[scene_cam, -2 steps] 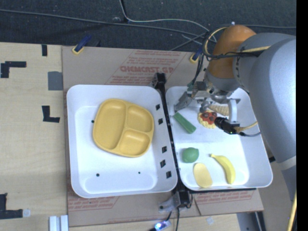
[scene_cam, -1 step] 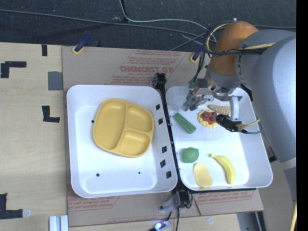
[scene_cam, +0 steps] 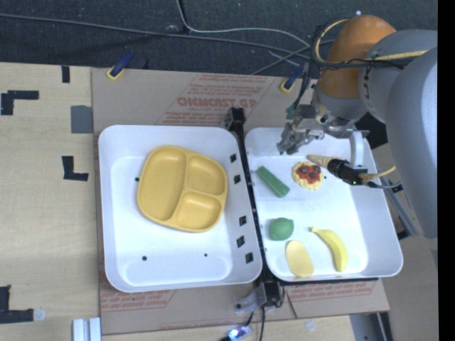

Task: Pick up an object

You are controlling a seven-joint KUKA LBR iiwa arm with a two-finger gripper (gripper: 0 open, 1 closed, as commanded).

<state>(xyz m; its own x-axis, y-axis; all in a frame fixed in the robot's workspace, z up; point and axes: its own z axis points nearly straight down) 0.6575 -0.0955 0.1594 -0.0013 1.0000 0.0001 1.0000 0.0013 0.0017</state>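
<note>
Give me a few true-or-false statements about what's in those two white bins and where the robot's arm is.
1. The yellow divided plate lies in the left bin. True.
2. The banana sits on the plate. False: it lies in the right bin.
3. The end effector hangs over the right bin's far end. True.
4. The end effector grips the green stick. False: the stick lies apart from it.
5. A small pizza piece lies in the right bin. True.

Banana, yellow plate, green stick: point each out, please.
banana (scene_cam: 333, 247): camera view, middle of its curve.
yellow plate (scene_cam: 182, 188): camera view, central divider.
green stick (scene_cam: 272, 180): camera view, mid-length.
</note>
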